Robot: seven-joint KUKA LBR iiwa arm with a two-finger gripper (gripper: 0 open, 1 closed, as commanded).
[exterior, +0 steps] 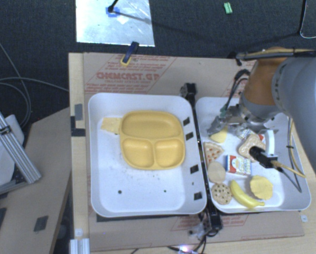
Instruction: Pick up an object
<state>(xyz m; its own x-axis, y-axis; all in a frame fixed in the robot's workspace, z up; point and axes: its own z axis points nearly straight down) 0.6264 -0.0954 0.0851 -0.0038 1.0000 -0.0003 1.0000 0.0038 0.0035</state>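
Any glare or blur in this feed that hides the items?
Camera view: strong glare on the foil sheet behind the bins; the right bin is evenly lit, its banana and cookie readable; the arm looks soft and shades items near the gripper.

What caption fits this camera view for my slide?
Arm's hand low in right bin over toy food; yellow tray in left bin.

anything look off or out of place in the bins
One thing: a pale yellow flat piece in the left bin sits tucked partly under the yellow tray's left edge. The toy food in the right bin is jumbled, but nothing is spilled.
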